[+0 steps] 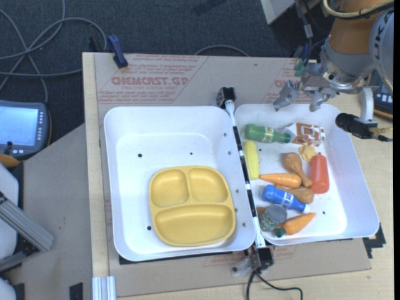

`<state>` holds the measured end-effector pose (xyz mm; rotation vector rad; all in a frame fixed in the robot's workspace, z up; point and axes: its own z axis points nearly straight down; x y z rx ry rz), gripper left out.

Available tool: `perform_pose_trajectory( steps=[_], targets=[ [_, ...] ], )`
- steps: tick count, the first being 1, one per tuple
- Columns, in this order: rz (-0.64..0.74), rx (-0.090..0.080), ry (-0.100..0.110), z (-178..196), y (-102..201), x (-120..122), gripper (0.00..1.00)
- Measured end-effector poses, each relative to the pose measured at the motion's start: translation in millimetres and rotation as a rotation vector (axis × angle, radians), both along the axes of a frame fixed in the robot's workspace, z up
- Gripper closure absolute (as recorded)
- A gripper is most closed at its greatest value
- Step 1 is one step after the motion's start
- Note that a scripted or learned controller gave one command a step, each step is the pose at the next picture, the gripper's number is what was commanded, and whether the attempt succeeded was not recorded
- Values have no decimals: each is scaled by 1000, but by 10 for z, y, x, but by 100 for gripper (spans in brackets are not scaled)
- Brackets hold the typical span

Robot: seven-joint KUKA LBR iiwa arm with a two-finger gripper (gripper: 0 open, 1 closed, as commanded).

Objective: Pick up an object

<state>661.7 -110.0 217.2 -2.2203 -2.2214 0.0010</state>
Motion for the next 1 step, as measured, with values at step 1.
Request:
perform_pose_trajectory(
  steps=[1],
  targets=[
    [-5, 2, 12, -1407, -370, -512, 0]
  ],
)
